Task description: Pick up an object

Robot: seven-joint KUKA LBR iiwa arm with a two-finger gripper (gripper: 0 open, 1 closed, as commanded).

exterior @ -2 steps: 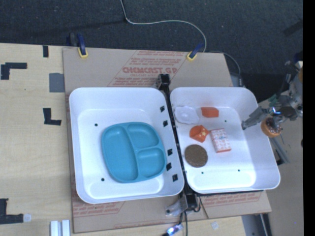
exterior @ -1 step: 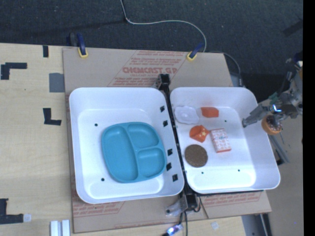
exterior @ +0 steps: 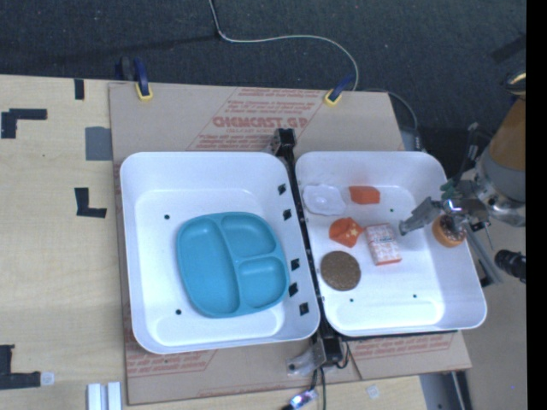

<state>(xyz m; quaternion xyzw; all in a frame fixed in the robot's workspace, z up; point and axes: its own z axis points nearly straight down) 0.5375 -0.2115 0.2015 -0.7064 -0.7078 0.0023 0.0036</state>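
The right bin (exterior: 402,314) holds several small items: a clear whitish piece (exterior: 323,199), an orange-red block (exterior: 365,196), a red lumpy item (exterior: 345,231), a pink-and-white packet (exterior: 384,244) and a brown round disc (exterior: 341,271). My gripper (exterior: 430,216) hangs over the right side of this bin, just right of the packet and apart from it. A small orange round object (exterior: 448,231) sits at the bin's right rim, right beside the gripper. I cannot tell whether it is held.
The left bin (exterior: 141,314) holds a blue divided plate (exterior: 231,261). Both bins rest on a cardboard sheet (exterior: 256,118) clamped at the back. The arm's wrist (exterior: 508,156) stands at the right edge, and a cable runs behind the bench.
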